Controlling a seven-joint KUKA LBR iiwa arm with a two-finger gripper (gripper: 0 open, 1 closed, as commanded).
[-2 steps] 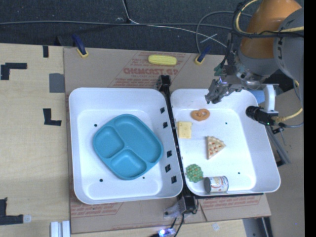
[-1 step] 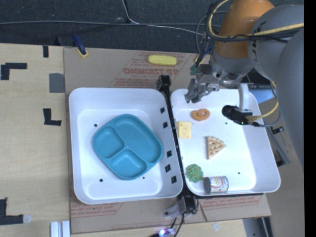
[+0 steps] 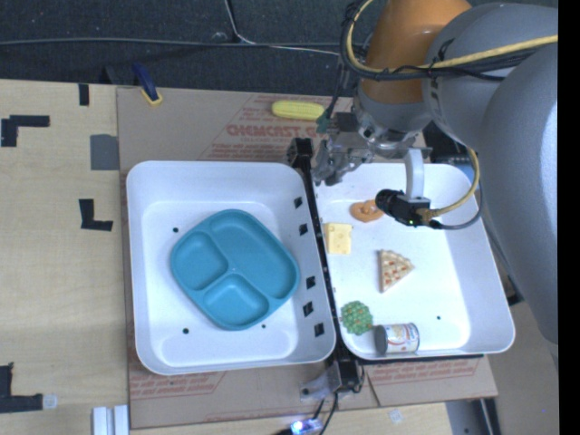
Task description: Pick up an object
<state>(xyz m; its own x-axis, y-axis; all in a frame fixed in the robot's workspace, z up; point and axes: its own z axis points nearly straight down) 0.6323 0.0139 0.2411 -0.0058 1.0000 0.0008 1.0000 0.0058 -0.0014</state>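
Camera view showed the task barely begun: the gripper [image 3: 328, 163] hung over the far-left corner of the right bin [image 3: 471, 329], and whether its jaws were spread or closed could not be told. Nothing was visibly held. Candidates lay on the bin floor: a pale yellow cheese square [image 3: 338, 238], a crusty pizza wedge [image 3: 393, 269], a knobbly green broccoli floret [image 3: 356, 316], a small can [image 3: 397, 338] on its side, and an orange pretzel-like piece [image 3: 366, 211]. A smooth blue divided plate [image 3: 234, 268] (moulded plastic, apparently) sat in the left bin [image 3: 145, 243].
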